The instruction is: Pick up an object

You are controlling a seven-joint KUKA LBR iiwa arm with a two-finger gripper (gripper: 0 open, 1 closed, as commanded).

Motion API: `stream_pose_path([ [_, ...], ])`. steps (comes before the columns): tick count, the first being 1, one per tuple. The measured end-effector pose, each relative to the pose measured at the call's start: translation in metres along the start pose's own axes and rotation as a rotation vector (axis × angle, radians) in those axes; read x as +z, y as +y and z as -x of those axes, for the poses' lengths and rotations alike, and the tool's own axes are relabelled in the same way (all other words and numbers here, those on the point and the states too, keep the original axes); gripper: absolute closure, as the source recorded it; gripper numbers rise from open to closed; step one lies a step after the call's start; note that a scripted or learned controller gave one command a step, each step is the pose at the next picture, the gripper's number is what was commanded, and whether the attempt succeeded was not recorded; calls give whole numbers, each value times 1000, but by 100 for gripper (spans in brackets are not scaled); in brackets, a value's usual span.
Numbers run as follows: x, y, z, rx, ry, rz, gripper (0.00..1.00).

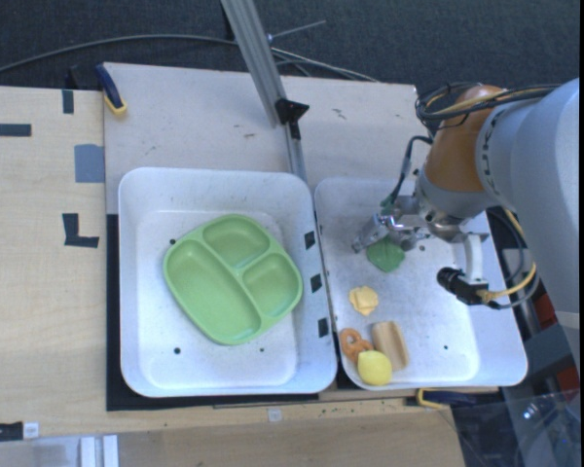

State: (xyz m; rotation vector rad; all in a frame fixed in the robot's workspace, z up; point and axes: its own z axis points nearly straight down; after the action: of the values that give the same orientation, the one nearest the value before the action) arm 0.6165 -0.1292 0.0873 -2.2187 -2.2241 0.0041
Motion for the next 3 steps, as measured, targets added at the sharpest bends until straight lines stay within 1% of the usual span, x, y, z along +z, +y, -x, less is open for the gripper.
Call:
stream_pose_path([
  [1,-11,0,-1,-2,1,0,100],
  [2,-57,-7,1,1,2,3,100],
  [3,-99,-9,1,1,1,5,100],
])
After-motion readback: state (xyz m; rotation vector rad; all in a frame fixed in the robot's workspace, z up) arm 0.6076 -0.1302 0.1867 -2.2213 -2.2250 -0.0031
